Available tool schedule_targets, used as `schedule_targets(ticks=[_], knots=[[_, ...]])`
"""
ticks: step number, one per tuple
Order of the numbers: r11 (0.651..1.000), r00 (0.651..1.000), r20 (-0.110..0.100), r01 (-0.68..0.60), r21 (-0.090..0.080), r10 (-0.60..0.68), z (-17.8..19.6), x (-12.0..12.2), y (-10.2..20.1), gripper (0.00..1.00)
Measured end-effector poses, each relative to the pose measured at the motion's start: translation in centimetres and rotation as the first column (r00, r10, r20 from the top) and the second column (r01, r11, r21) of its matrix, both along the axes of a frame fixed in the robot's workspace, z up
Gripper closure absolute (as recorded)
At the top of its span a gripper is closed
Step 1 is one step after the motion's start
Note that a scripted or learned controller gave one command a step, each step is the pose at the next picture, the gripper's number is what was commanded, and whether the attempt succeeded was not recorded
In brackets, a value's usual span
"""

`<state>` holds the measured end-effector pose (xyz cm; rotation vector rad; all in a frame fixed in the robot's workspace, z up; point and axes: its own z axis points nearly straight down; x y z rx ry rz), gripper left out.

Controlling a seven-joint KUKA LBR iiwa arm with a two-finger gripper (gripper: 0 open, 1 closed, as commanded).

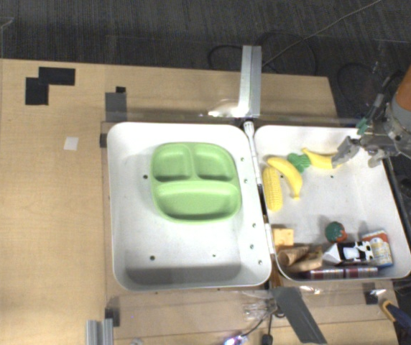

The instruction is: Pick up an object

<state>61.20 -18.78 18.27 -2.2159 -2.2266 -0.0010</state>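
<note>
Left bin (pixel 130 214): green divided plate (pixel 194 181) sits in the middle, three compartments, nothing else in there with it.

Right bin (pixel 399 221): clutter is in two groups. Upper left: corn cob (pixel 271 187) upright along the left wall, banana (pixel 287 172) just beside it, curving down-right, then a green piece (pixel 299 161) touching a second banana (pixel 320 159) whose long axis runs roughly left-right, slightly tilted. Along the bottom edge: cracker-like square (pixel 284 236), brownish bread-like item (pixel 300 256), dark marker or tube (pixel 349 271) lying flat, small green-and-red item (pixel 335 231), cow-print carton (pixel 355 251) and a red-labelled can (pixel 380 249) packed together.

Gripper (pixel 343 154) is at the upper right of the right bin, arm coming in from the right with the orange band above the wrist. It sits right at the right end of the second banana, touching or just over its tip; can't resolve which. Can't tell the finger state from this angle, and nothing is visibly held.

Key relation: nearest candidate is that second banana, lying immediately left of the gripper, long axis pointing away from it. My read: it's lined up on the banana's end, not its middle, so a shift left looks needed for a grip across the narrow width. The bottom pile is well apart and crowded, a worse target.
</note>
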Motion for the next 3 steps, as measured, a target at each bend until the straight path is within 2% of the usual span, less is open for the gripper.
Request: schedule_targets(ticks=[1, 2, 3], knots=[[0.997, 0.996, 0.015, -0.083, -0.007, 0.083, -7.9, 5.5, 1.2, 0.0], [0.989, 0.989, 0.017, -0.147, -0.005, 0.147, -9.1, 5.2, -1.0, 0.0], [0.989, 0.988, 0.015, -0.151, -0.004, 0.151, -8.5, 5.2, -0.9, 1.0]])
